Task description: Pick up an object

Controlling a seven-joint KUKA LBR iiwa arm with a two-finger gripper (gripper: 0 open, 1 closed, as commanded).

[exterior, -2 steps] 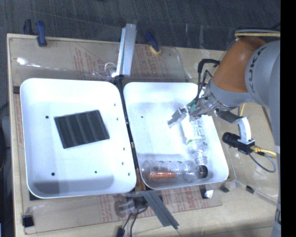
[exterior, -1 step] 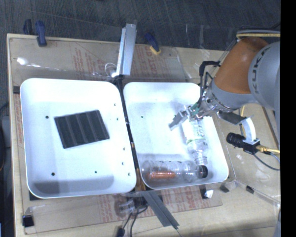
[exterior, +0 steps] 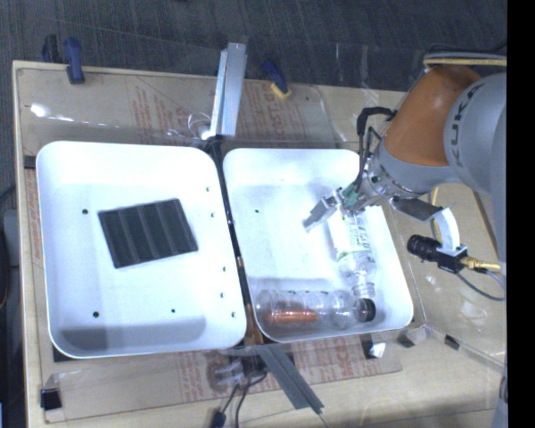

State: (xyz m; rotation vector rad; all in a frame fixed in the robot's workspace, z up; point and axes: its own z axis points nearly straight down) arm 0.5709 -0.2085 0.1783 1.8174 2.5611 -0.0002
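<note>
The gripper (exterior: 330, 205) hangs over the right bin (exterior: 276, 172), fingers spread with nothing between them, just beside the small bottle (exterior: 355, 248). It looks set to drop and close on it.

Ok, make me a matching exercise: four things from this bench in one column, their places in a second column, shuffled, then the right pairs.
Things:
1. dark ribbed mat
2. bottle with copper inside
3. small clear bottle
4. gripper

Places:
A. along the right bin's near wall
B. lying flat in the left bin
C. over the right bin, above the small bottle's upper end
D. by the right bin's right wall, running from far to near

Pairs: 1-B, 2-A, 3-D, 4-C
</note>
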